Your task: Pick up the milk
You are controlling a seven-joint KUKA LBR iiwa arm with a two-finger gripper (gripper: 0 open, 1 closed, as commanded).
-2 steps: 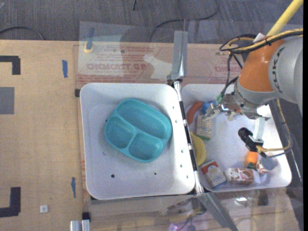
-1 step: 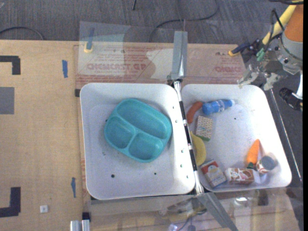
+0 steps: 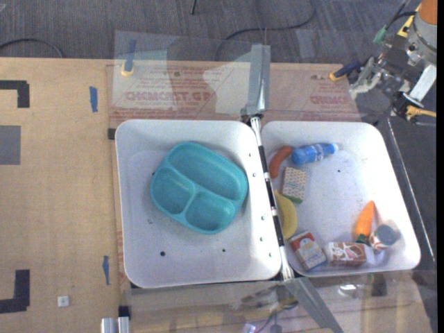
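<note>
We start at the left of the bench (image 3: 48, 207), bare cardboard with a few dark markers, and move into the left bin (image 3: 139, 255), where a teal divided plate (image 3: 200, 187) lies tilted, nothing on it. Crossing the seam into the right bin (image 3: 399, 186), we pick up a red piece (image 3: 278, 159) and a blue bottle (image 3: 313, 152) near the top, a small patterned box (image 3: 295, 183) below them, a banana (image 3: 286, 215) along the left wall. Down at the bin's near edge, two small cartons: a red-and-white one (image 3: 307, 249) and, just beside it on the right, what we take to be the milk (image 3: 346, 254), lying on its side, long axis running roughly left to right along the near wall. A carrot (image 3: 365, 219) stands just above it and a grey-blue round piece (image 3: 387, 235) sits close at its right end, so it is crowded there.

Now up to the far right corner: the gripper (image 3: 374, 75) hangs outside the bin, beyond its far right corner. Whether the fingers are open or closed we cannot tell; the hardware is a jumble from here. Nothing is visibly held. So the milk lies well apart from the gripper, toward the near edge and a little left, and we judge the approach has yet to begin.
</note>
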